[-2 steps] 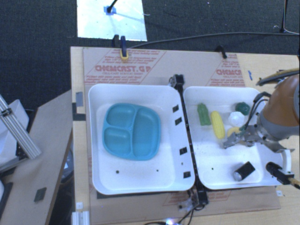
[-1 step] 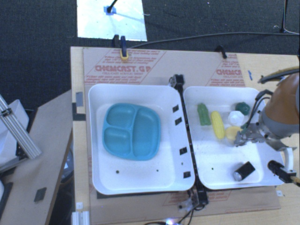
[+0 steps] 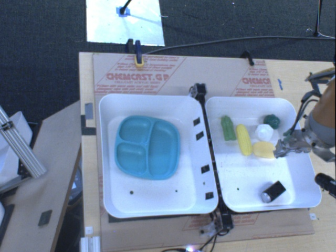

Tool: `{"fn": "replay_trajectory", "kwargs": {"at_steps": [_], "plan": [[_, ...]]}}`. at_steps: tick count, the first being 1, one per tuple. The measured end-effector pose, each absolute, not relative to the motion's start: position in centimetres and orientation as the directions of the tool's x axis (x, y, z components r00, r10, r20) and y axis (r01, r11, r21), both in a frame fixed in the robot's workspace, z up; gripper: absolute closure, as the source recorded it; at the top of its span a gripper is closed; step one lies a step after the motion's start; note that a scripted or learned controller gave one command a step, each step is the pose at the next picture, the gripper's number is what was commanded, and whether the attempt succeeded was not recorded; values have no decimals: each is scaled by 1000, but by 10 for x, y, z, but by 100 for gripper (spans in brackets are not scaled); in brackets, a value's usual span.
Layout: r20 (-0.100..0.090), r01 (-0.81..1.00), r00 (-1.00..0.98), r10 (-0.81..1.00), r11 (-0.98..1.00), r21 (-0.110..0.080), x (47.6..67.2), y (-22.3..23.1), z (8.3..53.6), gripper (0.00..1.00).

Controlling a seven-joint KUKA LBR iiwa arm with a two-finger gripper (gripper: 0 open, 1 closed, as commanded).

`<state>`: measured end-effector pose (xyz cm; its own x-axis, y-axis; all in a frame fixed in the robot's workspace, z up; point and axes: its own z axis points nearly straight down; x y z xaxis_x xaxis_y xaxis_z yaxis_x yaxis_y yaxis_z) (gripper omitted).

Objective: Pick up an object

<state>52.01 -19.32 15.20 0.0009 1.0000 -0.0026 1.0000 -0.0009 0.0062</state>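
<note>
The end effector touches a yellow object (right bin).

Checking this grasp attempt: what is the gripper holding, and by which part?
Cannot be told: the gripper sits against the pale yellow object, with no visible hold.

Bench: pale wooden top under a sheet printed in red lettering, taken here as the landmark; dark speckled carpet lies beyond its far and left edges. On the carpet just past the bench's far-left corner, a pale square floor panel with a small blue mark, a thin dark rod slanting down to it; a black cable runs along the bench's far side. Left of the bench, a lower tan table bearing what may be a slotted aluminium rail.
</note>
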Motion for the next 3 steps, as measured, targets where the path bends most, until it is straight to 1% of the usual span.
{"fn": "replay_trajectory", "kwargs": {"at_steps": [1,2,3], "plan": [[-2,1000,-3,1000,3,6,519,-196,196,100],[-3,1000,-4,1000,4,7,528,-204,248,100],[0,1000,-10,1000,10,5,556,-147,250,100]]}}
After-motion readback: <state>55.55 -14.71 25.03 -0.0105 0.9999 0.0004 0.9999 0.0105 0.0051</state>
